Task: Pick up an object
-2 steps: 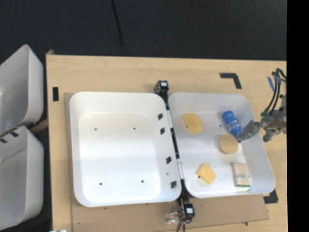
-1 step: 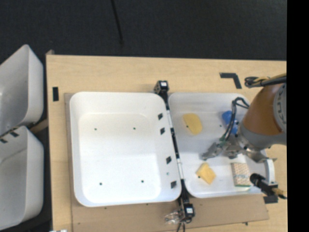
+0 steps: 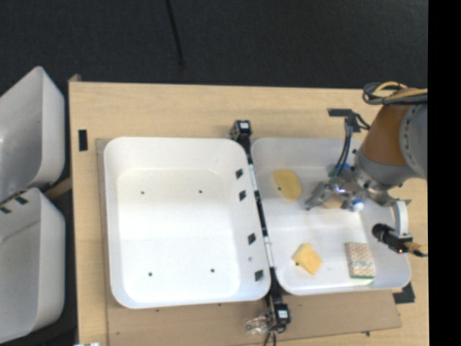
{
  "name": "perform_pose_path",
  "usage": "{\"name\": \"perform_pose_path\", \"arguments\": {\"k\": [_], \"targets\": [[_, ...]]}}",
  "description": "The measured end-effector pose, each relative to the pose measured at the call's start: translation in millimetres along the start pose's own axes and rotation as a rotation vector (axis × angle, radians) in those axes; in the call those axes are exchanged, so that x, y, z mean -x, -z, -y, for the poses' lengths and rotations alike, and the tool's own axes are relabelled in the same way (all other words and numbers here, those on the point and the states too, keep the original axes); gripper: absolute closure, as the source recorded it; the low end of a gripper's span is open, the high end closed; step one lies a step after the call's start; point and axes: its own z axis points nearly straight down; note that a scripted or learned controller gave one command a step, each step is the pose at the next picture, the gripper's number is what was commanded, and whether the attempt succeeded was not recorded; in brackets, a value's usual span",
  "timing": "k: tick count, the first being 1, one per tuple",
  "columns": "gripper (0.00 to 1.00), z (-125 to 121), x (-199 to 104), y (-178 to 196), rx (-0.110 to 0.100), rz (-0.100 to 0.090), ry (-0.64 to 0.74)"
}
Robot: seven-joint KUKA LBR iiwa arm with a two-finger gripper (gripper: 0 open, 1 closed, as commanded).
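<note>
Right bin [image 3: 288, 283], front: a yellow wedge [image 3: 307, 258] beside a speckled sponge [image 3: 359, 259], whose near edge meets the rim. Middle: gripper [image 3: 324, 197], its fingers spread, a small tan item between them but too blurred to tell whether it is gripped. Just left, apart: a yellow piece [image 3: 288, 183]. Arm [image 3: 392, 146] cut off at right. Left bin [image 3: 173, 222] alongside.

The grey arm [image 3: 392, 146] reaches in from the right — orange band up, gripper [image 3: 324, 195] pointing left, low.
</note>
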Motion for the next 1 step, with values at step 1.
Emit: {"name": "perform_pose_path", "arguments": {"k": [1], "targets": [[0.00,-57.2,-64.7,-0.1,0.000,-0.002,0.004]]}}
